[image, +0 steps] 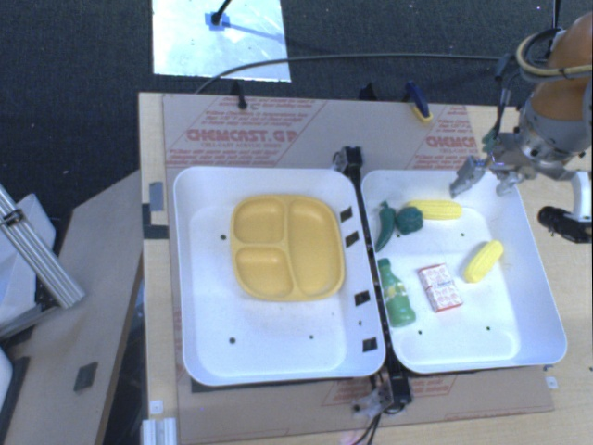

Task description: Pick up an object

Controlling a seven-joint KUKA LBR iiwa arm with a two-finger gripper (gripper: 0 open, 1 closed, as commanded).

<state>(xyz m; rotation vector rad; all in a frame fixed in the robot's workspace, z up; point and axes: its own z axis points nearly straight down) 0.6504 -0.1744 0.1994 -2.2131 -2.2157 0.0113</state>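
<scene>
My gripper (pixel 484 180) hangs over the far right rim of the right bin (pixel 533 276), its two grey fingers apart and nothing between them. Just left of and below it lies a yellow corn cob (pixel 434 209). A second yellow corn piece (pixel 484 260) lies further forward in the same bin. A green pepper (pixel 394 222) rests near the bin's far left corner, a green bottle (pixel 397 293) along its left wall, and a small red and white box (pixel 439 286) near the middle.
The left bin (pixel 208 341) holds a yellow divided plate (pixel 285 247). A black hinge strip (pixel 363 258) runs between the two bins. A blue clamp (pixel 419 102) sits on the board behind the right bin.
</scene>
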